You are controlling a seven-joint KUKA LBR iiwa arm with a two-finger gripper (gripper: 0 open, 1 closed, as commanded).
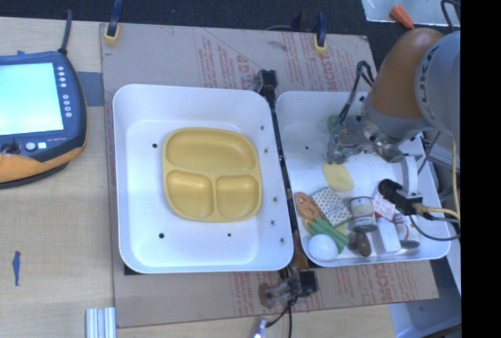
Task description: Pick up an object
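Pale yellow soft piece (338, 176) lies in the right bin (305, 113), just below the gripper (338, 147) and above the cluttered pile (356, 223). Probably light and yielding; best pinched across its narrow width. Whether the claw is released or clenched cannot be told.
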